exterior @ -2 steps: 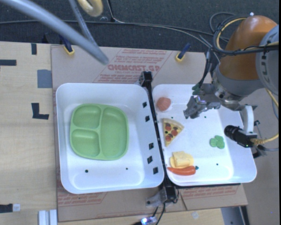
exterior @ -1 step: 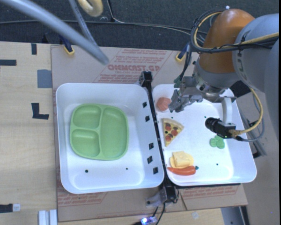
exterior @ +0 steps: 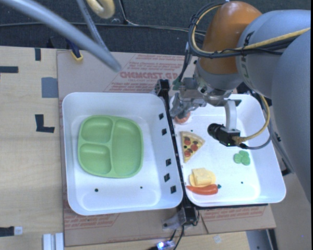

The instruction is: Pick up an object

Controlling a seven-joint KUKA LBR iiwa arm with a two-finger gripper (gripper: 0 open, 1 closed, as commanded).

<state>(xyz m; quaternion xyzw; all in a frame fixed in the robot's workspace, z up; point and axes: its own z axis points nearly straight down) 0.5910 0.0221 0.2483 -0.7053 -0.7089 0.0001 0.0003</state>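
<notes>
My gripper (exterior: 181, 111) hangs low over the far left corner of the right bin (exterior: 261, 184), right above a small reddish object (exterior: 183, 120) that peeks out beneath it. A pizza slice toy (exterior: 190, 145) lies just in front of it. Nearer the front lie a yellow cheese block (exterior: 202, 177) and a red chili pepper (exterior: 202, 189). A small green piece (exterior: 242, 158) sits toward the right side. The wrist hides the fingertips.
The left bin (exterior: 75, 186) holds a green divided plate (exterior: 110, 145). A black divider with clips (exterior: 169, 145) runs between the bins. A black cylindrical part on a cable (exterior: 223, 134) hangs over the right bin. A grey pole (exterior: 57, 20) crosses the upper left.
</notes>
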